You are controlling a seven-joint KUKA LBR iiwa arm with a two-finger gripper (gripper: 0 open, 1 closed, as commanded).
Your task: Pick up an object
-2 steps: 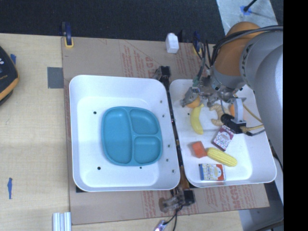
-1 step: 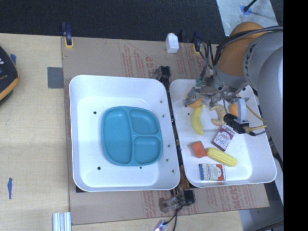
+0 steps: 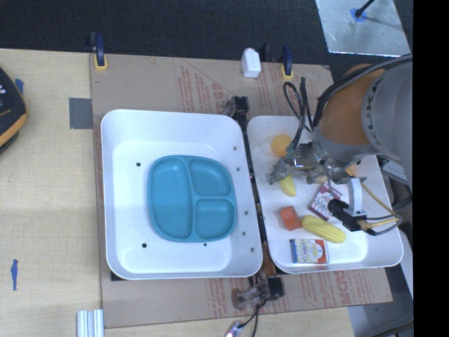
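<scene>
In the right bin [image 3: 379,257] lie several small objects: an orange ball [image 3: 280,144], a short yellow piece [image 3: 287,186], a red-orange block [image 3: 290,217], a yellow corn cob [image 3: 324,229], a small printed box [image 3: 309,250] and a red-and-white packet [image 3: 322,202]. My gripper [image 3: 290,174] reaches down into this bin from the right. It stands open, its fingers spread just above the short yellow piece and right below the orange ball. Nothing is held between them.
The left bin [image 3: 119,188] holds a blue divided plate [image 3: 191,197]. The arm's grey body and orange band [image 3: 347,118] cover the right bin's far right corner. Cables [image 3: 365,220] trail over the bin's right side. Clamps stand at the bench's back edge.
</scene>
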